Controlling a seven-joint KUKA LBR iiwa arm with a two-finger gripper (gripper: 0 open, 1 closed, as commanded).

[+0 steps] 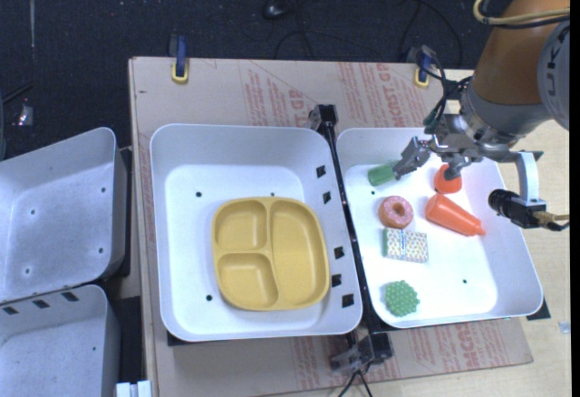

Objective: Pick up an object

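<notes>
My gripper hangs over the back of the right bin, open, with nothing between its fingers. Its left fingertip ends close beside a small green piece. The right fingertip stands just above a small red-orange object. In front of these lie an orange cone, a pink donut, a patterned square pad and a green bumpy ball.
The left bin holds a yellow divided plate. A black divider runs between the two bins. White trays sit off the bench at left. The arm's orange band rises at top right.
</notes>
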